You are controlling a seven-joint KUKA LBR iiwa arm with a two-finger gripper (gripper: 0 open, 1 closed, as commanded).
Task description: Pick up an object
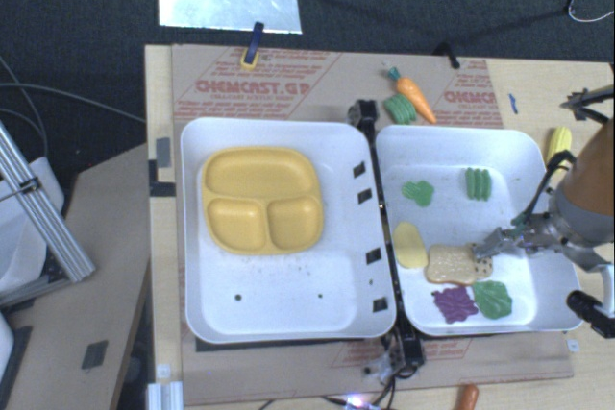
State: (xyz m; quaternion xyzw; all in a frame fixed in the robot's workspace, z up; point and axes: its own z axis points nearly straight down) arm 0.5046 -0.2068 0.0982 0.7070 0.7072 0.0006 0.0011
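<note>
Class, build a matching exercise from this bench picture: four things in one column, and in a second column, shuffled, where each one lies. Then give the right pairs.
Column one:
1. yellow divided tray
2. toy carrot
3. purple toy
4. gripper

Column two:
A. on the cardboard behind the bins
B. in the left bin
C. over the tan cracker in the right bin
D. near the right bin's front edge, beside a green leafy toy

Pairs: 1-B, 2-A, 3-D, 4-C
</note>
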